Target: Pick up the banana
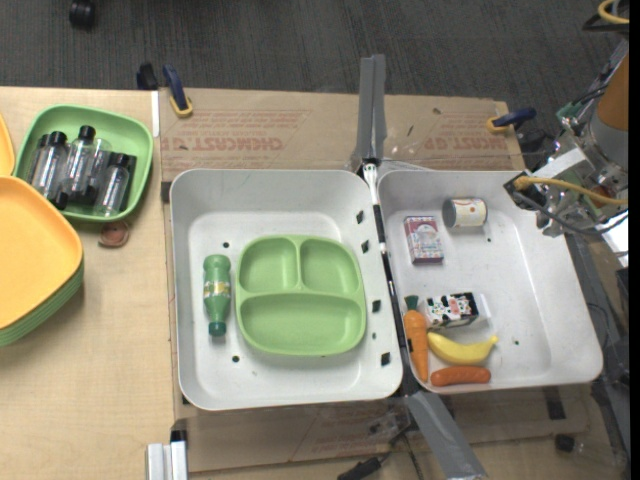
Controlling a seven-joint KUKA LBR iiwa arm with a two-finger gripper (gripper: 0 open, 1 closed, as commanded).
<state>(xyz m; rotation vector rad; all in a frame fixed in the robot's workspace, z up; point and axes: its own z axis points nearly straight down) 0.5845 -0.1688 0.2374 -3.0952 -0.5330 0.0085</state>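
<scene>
Banana (461, 347) left lying in the right bin (540, 268).

It is seen near the bin's front edge, between a carrot (416, 344) and a small carton (452, 309). The pincer (548, 208) is held over the bin's right side; whether it is open or closed cannot be told.

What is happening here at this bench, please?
A robot arm is set to pick up the banana, which lies in the near part of the right bin, between a small carton and an orange-red sausage-like toy, next to a carrot. The pincer is at the bin's far right edge, well away from the banana. Nothing is picked up yet.
</scene>
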